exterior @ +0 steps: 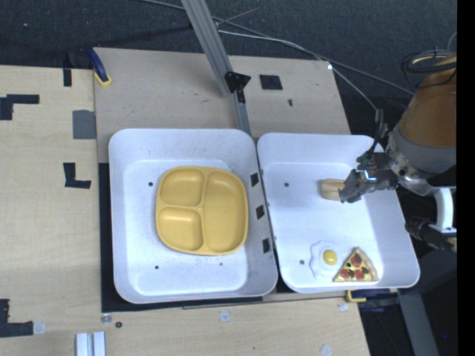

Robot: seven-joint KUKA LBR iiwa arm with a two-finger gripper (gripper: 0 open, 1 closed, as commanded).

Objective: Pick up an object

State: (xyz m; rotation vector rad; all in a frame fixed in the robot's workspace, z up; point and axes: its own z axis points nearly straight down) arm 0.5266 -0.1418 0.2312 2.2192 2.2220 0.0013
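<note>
Two shallow white bins sit side by side on a wooden bench, seen from above at a slant.

Left bin (133,199), centre-left of frame: holds a yellow divided plate (202,210) with three compartments, lying flat near the bin's middle.

Right bin (297,154), centre-right of frame: three small items.
- A tan, rounded object (331,189), like a bread roll or a small wooden piece, lies in the upper-middle part of the bin. Its right end is hidden behind the gripper.
- A toy fried egg (326,259), white with a yellow yolk, lies near the bin's lower edge.
- A toy pizza slice (356,267), orange with red spots, lies just right of the egg, touching or nearly touching it, in the lower right corner.

The arm comes in from the right edge of frame; its orange band (434,117) and grey wrist show at upper right. The gripper (352,191) is low over the right bin, its dark fingers right at the tan object's right end. Contact looks likely, but whether the fingers are spread, closed, or clamped on the object cannot be told: the tips are a dark blur from this angle.

A grey metal bar (211,35) runs diagonally from the top of the frame down to the gap between the bins. Thin cables (297,47) trail across the dark floor at the top. A blue and yellow clamp (100,67) sits at the bench's upper left corner. Black tape marks (74,175) dot the wood at left.
</note>
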